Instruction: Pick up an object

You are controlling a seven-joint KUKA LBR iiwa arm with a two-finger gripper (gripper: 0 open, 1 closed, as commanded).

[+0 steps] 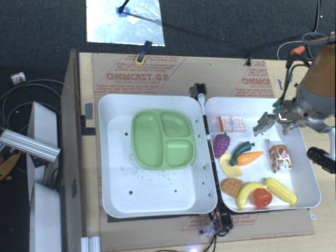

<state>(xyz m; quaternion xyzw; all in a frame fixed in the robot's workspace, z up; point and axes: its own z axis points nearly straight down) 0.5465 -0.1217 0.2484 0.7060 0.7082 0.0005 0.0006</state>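
My tool hangs at right of frame, fingers spread wide, holding nothing. The toy carton lies just below it, long axis running up-down the frame.

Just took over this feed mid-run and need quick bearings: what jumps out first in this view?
The green divided plate stands out most, lying alone in the left bin. Next is the cluster of bright toy food in the right bin: a carrot, purple grapes, a banana, a tomato and corn. The gripper hangs over that bin's far right part, above the food.
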